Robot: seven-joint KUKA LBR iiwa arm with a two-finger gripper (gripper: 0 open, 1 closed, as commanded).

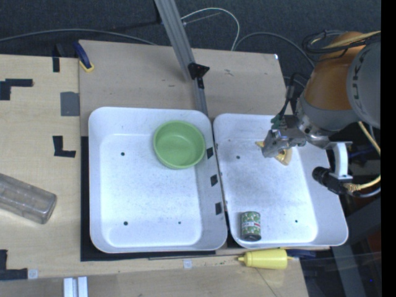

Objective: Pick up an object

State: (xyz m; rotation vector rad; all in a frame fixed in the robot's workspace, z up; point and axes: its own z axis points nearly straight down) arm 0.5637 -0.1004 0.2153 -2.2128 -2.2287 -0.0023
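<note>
gripper [276, 148] low in right bin [322, 228], upper part, over a tan object [284, 158]; finger state cannot be told.

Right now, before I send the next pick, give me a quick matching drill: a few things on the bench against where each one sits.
Things:
1. green bowl
2. green can
3. yellow bottle
4. clear plastic container

Places:
A. on the bench just outside the near edge of the right bin
B. near front corner of the right bin, close to the divider
C. far part of the left bin
D. on the bench left of both bins

Pairs: 1-C, 2-B, 3-A, 4-D
</note>
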